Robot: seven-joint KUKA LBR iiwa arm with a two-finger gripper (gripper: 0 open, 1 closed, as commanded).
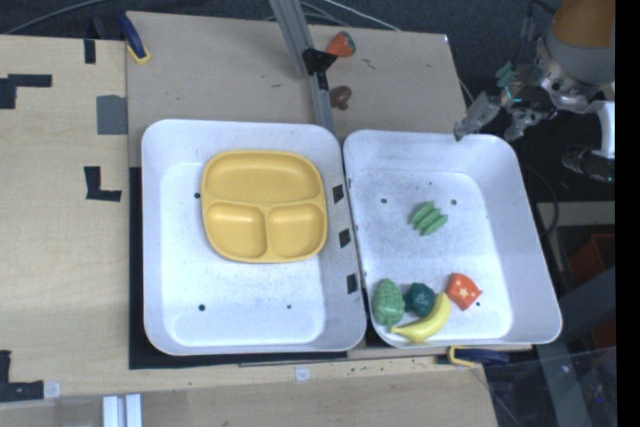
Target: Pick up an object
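Yellow plate (pixel 265 205): sectioned tray with three compartments, sitting flat in the upper-middle of the left bin.
Left bin (pixel 170 305): white, shallow, speckled with dark marks, right edge touching the other bin.
Tabletop (pixel 60 215): light wood with a few black tape marks on the left side, and a blue-yellow clamp (pixel 134 37) near the back edge.
Metal bar (pixel 285 5): grey strut running down at a slant toward the gap between the bins, with a small orange-red bit (pixel 341 43) just beside it.
Right bin (pixel 525 215): white too, holds all the small stuff.
Green pod thing (pixel 428 218): lying alone around the middle of the right bin, well apart from the rest.
Front corner pile: green lumpy veggie (pixel 388 300), dark teal piece (pixel 420 298), yellow banana (pixel 428 322) curled under them, all bunched together.
Red-orange piece (pixel 462 290): just right of the banana tip.
Gripper (pixel 485 118): hanging over the back right corner of the right bin, nothing between its fingers, honestly can't tell whether they're spread or pressed together.
Arm (pixel 585 15): orange band and grey body at the far right.
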